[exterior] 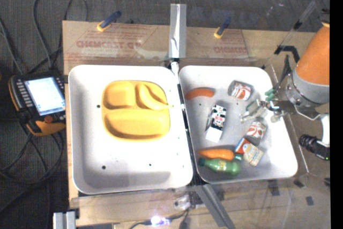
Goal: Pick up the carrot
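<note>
Two shallow white bins sit side by side on the worktop [80,45]. The left bin [86,169] carries a yellow divided tray [136,110] in its far half. The right bin [278,169] holds the clutter. The carrot [216,154] lies on its side near the front wall of that bin, left of centre, with a green bottle [221,166] just beside it on the near side, the two apparently touching. To their right rests a small packet [250,150], and just beyond that a red-and-white can [256,130]. A black-and-white carton [216,121] lies toward the middle of the bin, a reddish sausage-shaped piece [199,93] rests at the far left, and a second red-and-white can [240,90] sits at the far side.

The arm, with its orange band [315,61], comes in from the right. The tool [258,110] hangs over the right half of the right bin, between the two cans, well apart from the carrot. Its fingers look slightly parted with nothing between them.

A handheld screen unit [40,96] rests to the left of the worktop.
</note>
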